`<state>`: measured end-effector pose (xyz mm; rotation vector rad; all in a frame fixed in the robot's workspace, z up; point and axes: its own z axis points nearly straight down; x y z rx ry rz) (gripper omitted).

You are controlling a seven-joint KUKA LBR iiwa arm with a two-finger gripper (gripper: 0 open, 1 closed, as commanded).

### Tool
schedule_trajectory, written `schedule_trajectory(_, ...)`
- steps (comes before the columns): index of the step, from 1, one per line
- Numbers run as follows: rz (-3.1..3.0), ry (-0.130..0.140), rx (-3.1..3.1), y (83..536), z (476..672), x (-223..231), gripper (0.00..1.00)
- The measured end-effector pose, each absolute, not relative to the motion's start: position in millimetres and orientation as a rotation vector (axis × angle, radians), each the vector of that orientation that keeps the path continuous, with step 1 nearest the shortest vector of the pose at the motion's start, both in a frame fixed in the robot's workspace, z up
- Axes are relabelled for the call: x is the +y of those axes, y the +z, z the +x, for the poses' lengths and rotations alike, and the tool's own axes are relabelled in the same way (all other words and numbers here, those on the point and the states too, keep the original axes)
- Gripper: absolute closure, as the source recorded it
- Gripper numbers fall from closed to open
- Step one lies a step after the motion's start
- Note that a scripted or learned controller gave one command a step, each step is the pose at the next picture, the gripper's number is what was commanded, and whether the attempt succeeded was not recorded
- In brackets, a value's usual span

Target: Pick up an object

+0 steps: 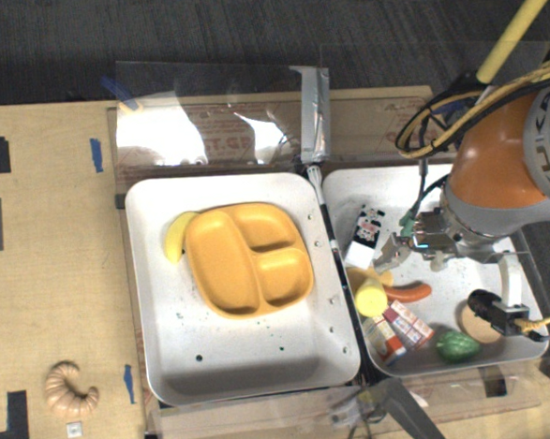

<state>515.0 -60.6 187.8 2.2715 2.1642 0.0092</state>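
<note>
Gripper [401, 248] hangs over the right bin [344, 192]; whether its fingers are released or clenched cannot be told. Just below the fingers lie a yellow cup [370, 300] and an orange carrot-like piece [410, 292]. A black-and-white carton [368, 226] sits just above-left. A green object [458, 346] rests well below-right.
</note>
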Motion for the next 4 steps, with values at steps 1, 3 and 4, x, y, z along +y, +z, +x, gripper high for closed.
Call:
schedule_trajectory(1,2.233,0.008,2.197,89,538.5,-117,0.0)
schedule_trajectory(3,2.233,0.008,2.195,98,538.8,-116,0.0)
schedule_trajectory(4,2.349,0.008,2.078,88,485.6,-116,0.0)
